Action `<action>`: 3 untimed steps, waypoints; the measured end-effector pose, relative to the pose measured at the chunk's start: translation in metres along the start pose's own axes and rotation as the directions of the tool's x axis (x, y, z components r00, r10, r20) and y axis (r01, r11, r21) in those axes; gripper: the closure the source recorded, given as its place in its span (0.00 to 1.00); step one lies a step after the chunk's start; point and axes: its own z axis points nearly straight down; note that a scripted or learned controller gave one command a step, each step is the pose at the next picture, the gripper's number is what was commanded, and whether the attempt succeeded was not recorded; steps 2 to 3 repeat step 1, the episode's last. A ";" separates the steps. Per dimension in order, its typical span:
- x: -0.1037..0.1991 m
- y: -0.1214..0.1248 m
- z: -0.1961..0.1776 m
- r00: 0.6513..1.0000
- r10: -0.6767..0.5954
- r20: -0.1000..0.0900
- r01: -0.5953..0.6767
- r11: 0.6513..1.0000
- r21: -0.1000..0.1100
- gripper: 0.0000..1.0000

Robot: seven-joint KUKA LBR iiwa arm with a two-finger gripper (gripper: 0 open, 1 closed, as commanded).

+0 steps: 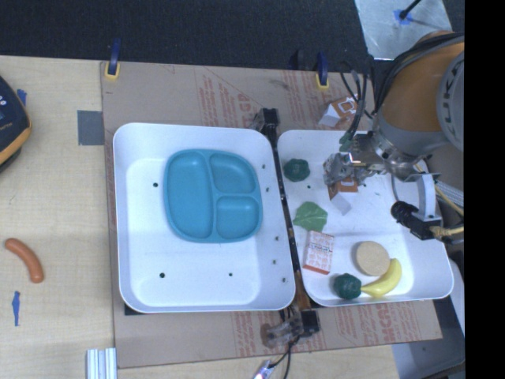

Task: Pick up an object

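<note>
Grey gripper (345, 181) hovers low in the right bin (430, 283), near a green ball (297, 170); its finger state is unclear.

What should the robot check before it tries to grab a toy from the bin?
1. Gripper over the right bin: ok.
2. Anything already between its fingers: cannot tell.
3. Toys to choose from: ok; dark green ball, green leaf, red card, tan disc, banana.
4. Room around the ball: ok, it sits alone.
5. Banana free: not ok, it touches the disc.
6. Blue plate out of the way in the left bin: ok.
</note>
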 end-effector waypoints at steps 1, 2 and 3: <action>0.070 -0.013 0.001 1.000 -0.001 0.001 0.001 1.000 0.003 1.00; 0.070 -0.013 0.001 1.000 -0.001 0.001 0.001 1.000 0.003 1.00; 0.070 -0.013 0.001 1.000 -0.001 0.001 0.001 1.000 0.003 1.00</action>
